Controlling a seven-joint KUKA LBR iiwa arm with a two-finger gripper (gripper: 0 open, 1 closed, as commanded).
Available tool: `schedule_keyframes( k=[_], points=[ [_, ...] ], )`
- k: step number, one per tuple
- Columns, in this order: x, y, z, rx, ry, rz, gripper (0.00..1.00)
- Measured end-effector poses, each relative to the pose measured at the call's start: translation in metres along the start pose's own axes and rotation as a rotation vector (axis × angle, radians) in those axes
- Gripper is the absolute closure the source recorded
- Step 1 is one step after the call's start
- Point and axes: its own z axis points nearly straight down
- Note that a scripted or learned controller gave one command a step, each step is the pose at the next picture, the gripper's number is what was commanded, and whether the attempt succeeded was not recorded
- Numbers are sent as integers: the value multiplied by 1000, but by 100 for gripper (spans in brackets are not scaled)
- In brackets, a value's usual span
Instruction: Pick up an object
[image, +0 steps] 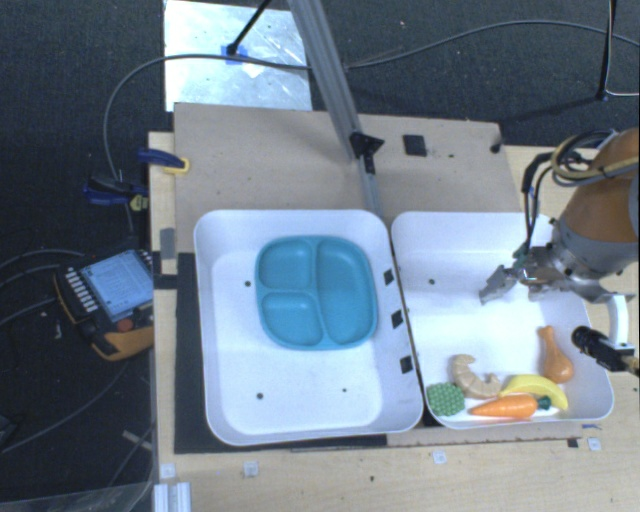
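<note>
I see the gripper (505, 280) open, holding nothing, so I'd drop straight over the drumstick (555, 356), clear of the banana (538, 387).

bins (300, 420): smooth white plastic | plate (317, 293): matt blue plastic | bench (260, 150): matt board

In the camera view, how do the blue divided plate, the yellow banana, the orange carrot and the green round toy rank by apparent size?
Largest to smallest:
1. Blue divided plastic plate, by far the largest.
2. Yellow toy banana and orange toy carrot: similar length; the banana is partly hidden by the carrot, so unranked.
3. Green round bumpy toy, the smallest.
</note>
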Motion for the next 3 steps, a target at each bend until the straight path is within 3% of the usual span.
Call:
schedule_keyframes(
  k=[1, 2, 3],
  points=[
    [0, 0, 52, -1, 0, 1, 0],
    [0, 1, 39, -7, -2, 1, 100],
    [3, 2, -5, -8, -2, -3, 100]
  ],
)
